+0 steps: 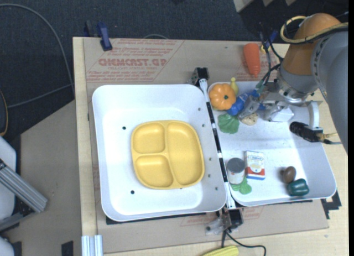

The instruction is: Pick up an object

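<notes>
Beside the gripper [259, 105] crowd a pumpkin [222, 95] and green toy [227, 123]; finger state unclear.

The grey arm [332, 56] wears an orange band [310, 42], with a yellow cable [290, 27] looping above it.

A blue clamp [103, 35] grips the surface [160, 61] at the upper left of the frame. An orange carrot-shaped item [252, 59] lies outside the bins, upper right.
</notes>
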Motion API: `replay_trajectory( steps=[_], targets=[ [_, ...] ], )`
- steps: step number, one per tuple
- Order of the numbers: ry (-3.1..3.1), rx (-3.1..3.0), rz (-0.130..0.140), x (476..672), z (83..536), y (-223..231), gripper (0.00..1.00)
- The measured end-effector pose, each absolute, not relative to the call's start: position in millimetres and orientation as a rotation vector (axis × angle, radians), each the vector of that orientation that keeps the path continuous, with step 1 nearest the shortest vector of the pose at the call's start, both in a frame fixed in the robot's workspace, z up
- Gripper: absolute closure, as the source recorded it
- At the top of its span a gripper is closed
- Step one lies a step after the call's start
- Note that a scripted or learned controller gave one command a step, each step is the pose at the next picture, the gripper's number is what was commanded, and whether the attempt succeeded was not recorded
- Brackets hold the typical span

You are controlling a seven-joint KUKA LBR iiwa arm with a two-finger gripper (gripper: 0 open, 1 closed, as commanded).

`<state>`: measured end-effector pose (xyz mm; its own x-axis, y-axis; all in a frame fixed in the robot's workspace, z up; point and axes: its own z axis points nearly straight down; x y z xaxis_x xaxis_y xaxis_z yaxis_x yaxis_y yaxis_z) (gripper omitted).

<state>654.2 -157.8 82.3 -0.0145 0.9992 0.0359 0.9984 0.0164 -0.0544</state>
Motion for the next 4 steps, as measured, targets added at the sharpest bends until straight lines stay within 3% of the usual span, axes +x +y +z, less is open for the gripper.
replay_trajectory(
  steps=[1, 2, 3, 4],
  targets=[
    [-2.203, -2.189, 0.009, 658.0, 94.7, -162.9, 1.0],
    [-2.222, -2.219, 0.0, 619.7, 135.8, -94.6, 1.0],
    [-2.221, -2.219, 0.001, 619.4, 135.5, -95.0, 0.0],
    [-2.224, -2.21, -0.015, 645.3, 95.9, -149.1, 0.0]
  ],
)
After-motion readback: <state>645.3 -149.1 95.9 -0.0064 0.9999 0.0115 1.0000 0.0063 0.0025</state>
